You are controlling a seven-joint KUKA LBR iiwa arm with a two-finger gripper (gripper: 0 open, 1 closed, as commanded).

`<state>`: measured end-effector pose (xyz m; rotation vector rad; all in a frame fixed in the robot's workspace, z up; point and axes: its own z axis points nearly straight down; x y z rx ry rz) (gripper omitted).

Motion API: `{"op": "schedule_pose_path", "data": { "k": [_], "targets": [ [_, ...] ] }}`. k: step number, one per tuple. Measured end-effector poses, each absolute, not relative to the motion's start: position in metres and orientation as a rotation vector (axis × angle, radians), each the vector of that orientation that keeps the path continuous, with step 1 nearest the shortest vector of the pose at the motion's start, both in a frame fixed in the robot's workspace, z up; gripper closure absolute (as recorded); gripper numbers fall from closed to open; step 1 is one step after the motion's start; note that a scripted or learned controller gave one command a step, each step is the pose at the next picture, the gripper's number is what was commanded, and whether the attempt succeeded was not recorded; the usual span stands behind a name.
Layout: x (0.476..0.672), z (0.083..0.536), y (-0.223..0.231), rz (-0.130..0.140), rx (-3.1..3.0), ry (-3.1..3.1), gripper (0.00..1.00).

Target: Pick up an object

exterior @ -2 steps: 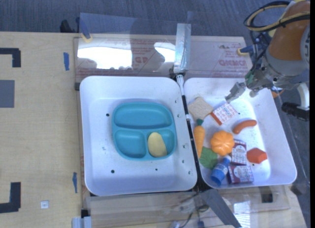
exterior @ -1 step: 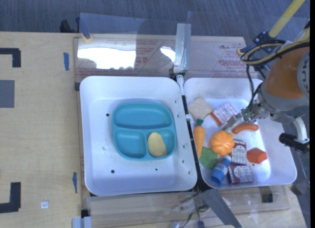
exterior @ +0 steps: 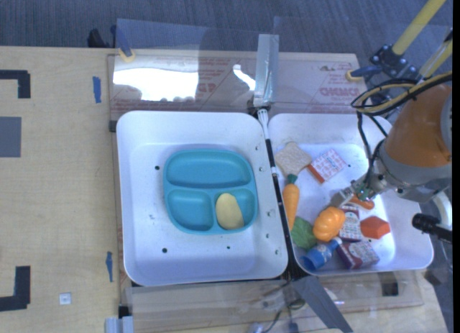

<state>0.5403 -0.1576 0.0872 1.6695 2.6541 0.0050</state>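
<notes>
Camera view puts my end effector [exterior: 357,193] low in the right bin [exterior: 420,256], over the toy pile by the orange fruit [exterior: 329,224]; I judge this the reach-down step, with grip state untellable, and next I need a clean close around one item.

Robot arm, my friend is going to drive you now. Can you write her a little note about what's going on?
Gripper: low in the right bin, among the toys; can't tell if its fingers hold anything.
Right bin: carrot, orange fruit, cracker, small boxes.
Left bin: blue tray with a yellow lemon in its lower right compartment.
Done: nothing lifted that I can see.
Left: grab one toy and raise it.
</notes>
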Motion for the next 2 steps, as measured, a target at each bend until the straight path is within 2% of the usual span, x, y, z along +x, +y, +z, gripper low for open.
{"op": "schedule_pose_path", "data": {
  "k": [1,2],
  "targets": [
    [0.542,0.098,-0.158,0.009,1.670,2.647,1.00],
    [0.565,0.230,-0.107,0.010,1.826,2.545,1.00]
  ]
}}
